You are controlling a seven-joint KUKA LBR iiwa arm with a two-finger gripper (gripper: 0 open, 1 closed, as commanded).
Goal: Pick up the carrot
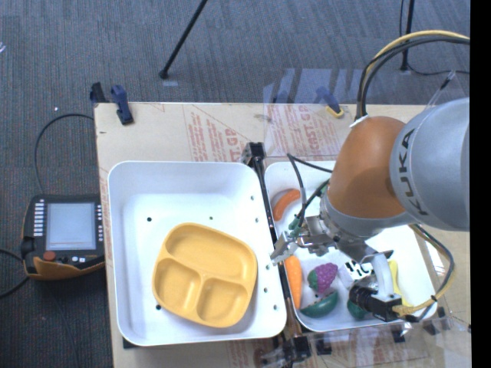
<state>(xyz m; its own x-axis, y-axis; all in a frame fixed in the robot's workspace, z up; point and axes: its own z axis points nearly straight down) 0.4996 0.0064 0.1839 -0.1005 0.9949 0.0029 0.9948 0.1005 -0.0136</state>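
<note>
The gripper (pixel 292 244) hangs just above the carrot (pixel 294 280) in the right bin (pixel 426 263), beside purple grapes (pixel 325 277).

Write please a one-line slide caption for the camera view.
Gripper above the carrot in the right bin; yellow tray in the left bin.

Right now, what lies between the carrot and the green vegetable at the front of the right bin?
In the camera view, a purple grape bunch sits between the carrot and the green vegetable, slightly above the line joining them, on the right bin floor.

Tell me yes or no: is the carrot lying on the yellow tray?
No, the carrot lies in the right bin, while the yellow tray sits in the left bin.
</note>
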